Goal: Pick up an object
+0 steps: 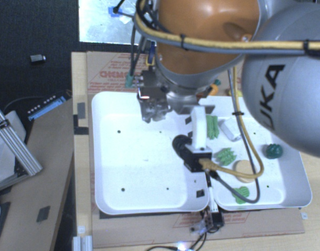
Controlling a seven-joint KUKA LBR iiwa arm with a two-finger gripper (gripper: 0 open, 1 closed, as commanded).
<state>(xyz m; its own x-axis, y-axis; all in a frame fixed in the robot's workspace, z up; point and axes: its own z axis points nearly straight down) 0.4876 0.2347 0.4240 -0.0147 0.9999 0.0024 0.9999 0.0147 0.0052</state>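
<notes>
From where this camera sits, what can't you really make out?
- Gripper: whether its fingers are open or shut; too blurred and small, under the arm's orange band.
- Right bin: its back part is covered by the grey arm.
- Small green items: too small to identify.

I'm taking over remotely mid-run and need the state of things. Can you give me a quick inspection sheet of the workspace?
Surface: two shallow white bins side by side; the left bin shows bare floor with small dark dots, the right bin holds the objects.
Job's things: several green toothed pieces, a dark green round object, a small white block, a tan disc.
Clutter: nothing seen.
Gripper: gripper sits over the left bin's far edge; finger state cannot be told.
Cables: yellow hose along the arm, black cables looping over the right bin.
Surroundings: cardboard under the bins, aluminium frame at left.
</notes>
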